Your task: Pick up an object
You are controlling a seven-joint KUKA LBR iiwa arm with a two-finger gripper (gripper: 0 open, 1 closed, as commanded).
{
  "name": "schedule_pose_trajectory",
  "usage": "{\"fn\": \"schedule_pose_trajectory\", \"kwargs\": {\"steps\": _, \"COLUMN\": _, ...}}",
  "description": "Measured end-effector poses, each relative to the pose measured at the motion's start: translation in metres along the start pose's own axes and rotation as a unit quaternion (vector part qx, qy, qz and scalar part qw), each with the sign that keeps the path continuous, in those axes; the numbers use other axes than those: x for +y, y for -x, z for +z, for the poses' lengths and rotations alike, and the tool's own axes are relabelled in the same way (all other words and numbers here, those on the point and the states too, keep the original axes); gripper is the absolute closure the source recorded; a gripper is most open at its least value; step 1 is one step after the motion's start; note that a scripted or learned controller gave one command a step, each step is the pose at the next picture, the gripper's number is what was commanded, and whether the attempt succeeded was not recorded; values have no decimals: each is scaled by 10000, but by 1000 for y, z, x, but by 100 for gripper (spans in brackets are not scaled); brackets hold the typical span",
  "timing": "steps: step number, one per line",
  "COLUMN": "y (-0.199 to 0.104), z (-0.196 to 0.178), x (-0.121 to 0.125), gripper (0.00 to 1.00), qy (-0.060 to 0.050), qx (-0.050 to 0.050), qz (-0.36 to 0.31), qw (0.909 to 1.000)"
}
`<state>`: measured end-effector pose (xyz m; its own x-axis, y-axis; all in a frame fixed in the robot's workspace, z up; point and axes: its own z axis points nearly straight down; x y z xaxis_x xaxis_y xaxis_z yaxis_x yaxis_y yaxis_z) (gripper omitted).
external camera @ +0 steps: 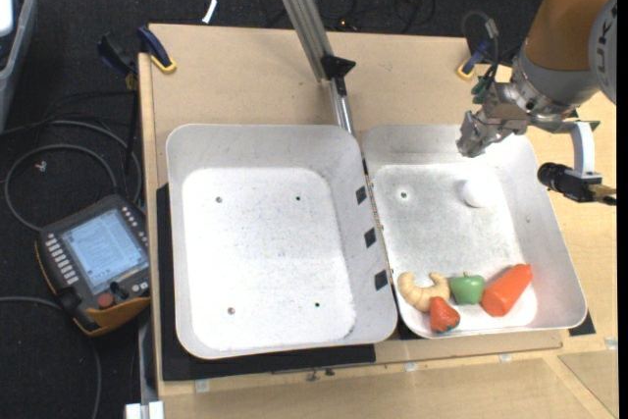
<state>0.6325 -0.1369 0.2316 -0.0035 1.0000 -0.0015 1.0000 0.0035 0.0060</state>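
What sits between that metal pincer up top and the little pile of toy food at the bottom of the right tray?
In the camera view, one pale white lump lies below the pincer. Past it, bare tray floor reaches the toy food.

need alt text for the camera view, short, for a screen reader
The robot arm's pincer hovers over the far edge of the right bin, apart from the toy food at its near edge: a carrot, green pepper, small red piece and cream piece.

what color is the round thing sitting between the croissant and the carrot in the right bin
Green, a small pepper-like toy. It shows in the camera view.
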Motion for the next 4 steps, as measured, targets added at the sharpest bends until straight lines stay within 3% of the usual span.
{"fn": "schedule_pose_trajectory", "kwargs": {"steps": 1, "y": -4, "z": -44, "x": -2, "gripper": 100, "qy": 1, "qx": 0, "qz": -3, "qw": 10000}}
{"fn": "schedule_pose_trajectory", "kwargs": {"steps": 4, "y": -154, "z": -1, "x": -54, "gripper": 100, "qy": -40, "qx": 17, "qz": -20, "qw": 10000}}
